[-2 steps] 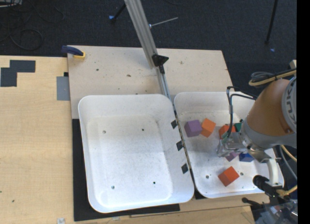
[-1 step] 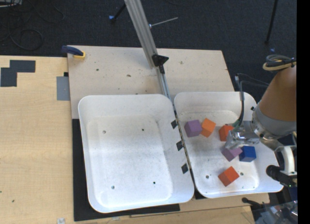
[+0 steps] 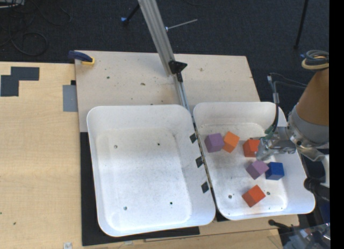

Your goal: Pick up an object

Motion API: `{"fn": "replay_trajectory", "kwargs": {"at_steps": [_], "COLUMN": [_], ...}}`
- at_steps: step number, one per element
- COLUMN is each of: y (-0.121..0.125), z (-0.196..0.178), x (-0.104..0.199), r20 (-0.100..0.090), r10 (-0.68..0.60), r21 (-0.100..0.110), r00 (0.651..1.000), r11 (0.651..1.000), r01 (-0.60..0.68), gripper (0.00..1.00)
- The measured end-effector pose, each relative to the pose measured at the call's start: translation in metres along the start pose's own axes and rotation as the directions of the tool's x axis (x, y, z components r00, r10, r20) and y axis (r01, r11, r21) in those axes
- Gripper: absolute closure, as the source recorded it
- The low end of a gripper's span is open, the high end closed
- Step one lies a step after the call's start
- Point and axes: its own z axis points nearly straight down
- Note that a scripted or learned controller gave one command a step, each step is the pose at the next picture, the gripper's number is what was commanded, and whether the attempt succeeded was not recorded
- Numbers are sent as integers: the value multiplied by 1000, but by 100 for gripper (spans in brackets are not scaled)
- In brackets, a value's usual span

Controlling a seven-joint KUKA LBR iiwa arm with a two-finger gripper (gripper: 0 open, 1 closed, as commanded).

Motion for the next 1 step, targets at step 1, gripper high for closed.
{"fn": "replay_trajectory", "kwargs": {"at_steps": [1], "y": [16], "z": [10], "x": [51], "r20": [-3], "r10": [-4], "r21": [5], "r00": [1000], "r11": [1000], "r01": [4], "gripper": [100]}}
